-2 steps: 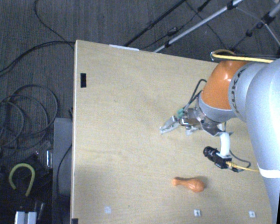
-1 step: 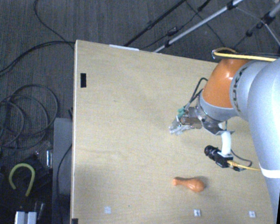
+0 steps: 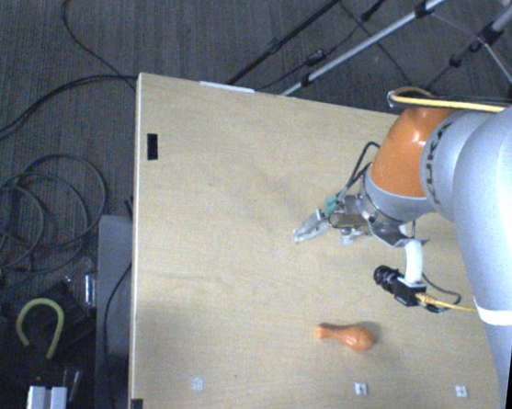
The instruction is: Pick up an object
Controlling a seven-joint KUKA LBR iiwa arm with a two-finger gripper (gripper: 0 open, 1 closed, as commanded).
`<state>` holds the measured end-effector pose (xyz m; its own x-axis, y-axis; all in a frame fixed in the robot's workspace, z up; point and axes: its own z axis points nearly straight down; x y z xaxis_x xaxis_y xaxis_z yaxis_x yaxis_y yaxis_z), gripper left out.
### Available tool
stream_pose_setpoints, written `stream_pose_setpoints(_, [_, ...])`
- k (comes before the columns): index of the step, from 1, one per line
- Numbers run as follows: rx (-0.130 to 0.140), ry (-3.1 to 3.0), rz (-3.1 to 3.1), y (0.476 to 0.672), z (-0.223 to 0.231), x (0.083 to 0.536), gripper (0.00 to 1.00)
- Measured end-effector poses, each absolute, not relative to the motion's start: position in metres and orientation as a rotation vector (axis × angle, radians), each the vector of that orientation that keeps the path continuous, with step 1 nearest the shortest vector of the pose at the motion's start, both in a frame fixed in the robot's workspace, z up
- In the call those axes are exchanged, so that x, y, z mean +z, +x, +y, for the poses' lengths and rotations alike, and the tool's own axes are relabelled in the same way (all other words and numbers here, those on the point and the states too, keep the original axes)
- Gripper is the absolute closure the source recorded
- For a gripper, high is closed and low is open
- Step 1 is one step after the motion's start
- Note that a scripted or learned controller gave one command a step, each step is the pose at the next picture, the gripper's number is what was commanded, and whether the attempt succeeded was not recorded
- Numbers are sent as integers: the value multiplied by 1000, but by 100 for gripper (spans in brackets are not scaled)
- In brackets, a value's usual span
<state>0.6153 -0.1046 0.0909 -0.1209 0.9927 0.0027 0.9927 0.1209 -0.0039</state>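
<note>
An orange, drumstick-shaped object [image 3: 348, 335] lies on the light wooden bench top [image 3: 220, 269], its narrow end pointing left. My gripper [image 3: 328, 235] hangs over the bench above and a little left of it, well apart from it. The two silvery fingers [image 3: 308, 230] are spread, so the gripper is open with nothing between them. The grey arm with its orange band [image 3: 408, 157] comes in from the right.
A black fitting with a yellow cable [image 3: 400, 287] hangs off the wrist between the gripper and the orange object. Small black and white markers [image 3: 152, 146] dot the bench. Cables and tools [image 3: 41, 219] lie on the floor past the bench's left edge.
</note>
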Motion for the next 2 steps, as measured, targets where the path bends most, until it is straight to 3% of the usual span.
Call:
stream_pose_setpoints(1, [1,-2078,-2347,615,-103,99,100])
stream_pose_setpoints(2, [1,-2078,-2347,615,-104,99,0])
